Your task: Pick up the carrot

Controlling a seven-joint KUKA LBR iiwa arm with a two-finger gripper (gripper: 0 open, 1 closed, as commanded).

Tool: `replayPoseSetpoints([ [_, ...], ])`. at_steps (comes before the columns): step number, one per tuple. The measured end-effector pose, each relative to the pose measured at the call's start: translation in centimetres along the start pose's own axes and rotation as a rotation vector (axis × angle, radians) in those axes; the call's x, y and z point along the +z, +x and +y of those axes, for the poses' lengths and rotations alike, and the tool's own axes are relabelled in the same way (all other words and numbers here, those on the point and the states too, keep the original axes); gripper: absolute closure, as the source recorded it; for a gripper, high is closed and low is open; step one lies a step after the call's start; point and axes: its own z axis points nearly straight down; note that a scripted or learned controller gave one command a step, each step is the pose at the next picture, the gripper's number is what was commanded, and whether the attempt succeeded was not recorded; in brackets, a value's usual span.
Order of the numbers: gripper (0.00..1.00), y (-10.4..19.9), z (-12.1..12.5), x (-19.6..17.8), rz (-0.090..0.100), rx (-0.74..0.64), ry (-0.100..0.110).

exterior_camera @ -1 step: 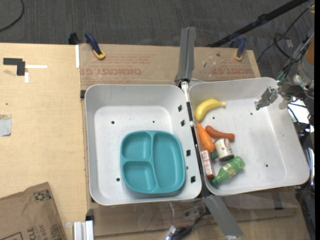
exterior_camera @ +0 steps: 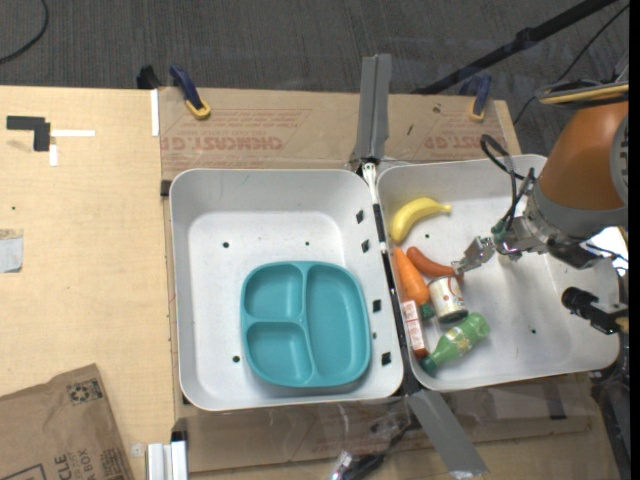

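Gripper (exterior_camera: 468, 260) is sitting low in the right bin (exterior_camera: 560, 343), reaching in from the right, fingertips pointing left toward the cluster of items along the bin's left wall. Fingers are too small and blurred here, so I cannot tell whether they are spread or closed. Nothing is visibly pinched between them.

Carrot (exterior_camera: 409, 276) is lying just left of the fingertips and slightly below them, long axis running down along the divider wall, thick end toward the bottom.

Crowding around it:
- A second orange-red piece, chili pepper by the look (exterior_camera: 431, 263), is lying between the gripper tip and the carrot, touching or nearly touching both. That is what is standing in the way.
- Small can (exterior_camera: 446, 295) is sitting just below the fingertips, against the carrot's lower right side.
- Red-and-white tube or packet (exterior_camera: 413, 328) is lying below the carrot along the wall.
- Green bottle (exterior_camera: 456, 340) is lying on its side further below the gripper, cap end toward the bin's lower left corner.
- Banana (exterior_camera: 416, 214) is lying above and left of the gripper, apart from the carrot's top end.

Left bin (exterior_camera: 200, 268), well left of the tool, is holding a teal divided plate (exterior_camera: 305, 325) with three compartments.

Orange wrist band (exterior_camera: 590, 148) is hanging above and right of the gripper, cables trailing off it.
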Motion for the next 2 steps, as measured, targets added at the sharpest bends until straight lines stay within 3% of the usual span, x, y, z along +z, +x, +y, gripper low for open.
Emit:
replayPoseSetpoints([
  [1, 1.0, 0.0, 0.1, -0.8, 0.002, 0.003, 0.0],
  [2, 1.0, 5.0, -0.8, -6.7, 0.0, 0.097, 0.006],
])
